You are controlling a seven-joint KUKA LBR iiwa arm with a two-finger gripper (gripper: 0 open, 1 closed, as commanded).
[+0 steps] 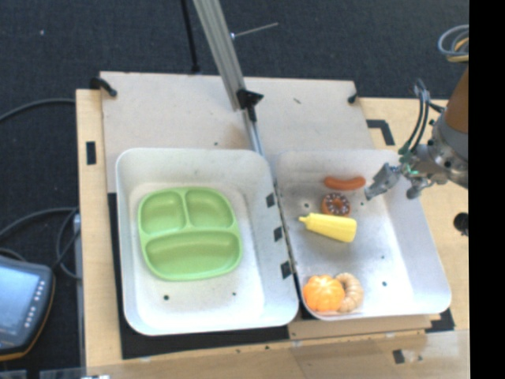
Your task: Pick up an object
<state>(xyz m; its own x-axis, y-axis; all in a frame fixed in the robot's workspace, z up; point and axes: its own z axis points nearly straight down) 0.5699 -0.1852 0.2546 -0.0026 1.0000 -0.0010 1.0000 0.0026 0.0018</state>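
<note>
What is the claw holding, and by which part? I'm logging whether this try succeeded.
Nothing. The claw hangs open over the right bin's far edge, beside the sausage, with nothing between its fingers.

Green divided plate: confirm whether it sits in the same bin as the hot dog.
No: the green divided plate lies in the left bin, the hot dog in the right bin.

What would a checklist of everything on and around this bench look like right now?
Surface: wooden bench bearing two white bins, left bin and right bin.
Job's things: in the right bin, sausage, small donut, yellow bottle, orange touching a tan pastry.
Clutter: green divided plate in the left bin.
Gripper: over the right bin's far right edge, beside the sausage, holding nothing.
Cables: dark cords on the floor at left.
Surroundings: dark carpet, metal pole, tablet.
</note>
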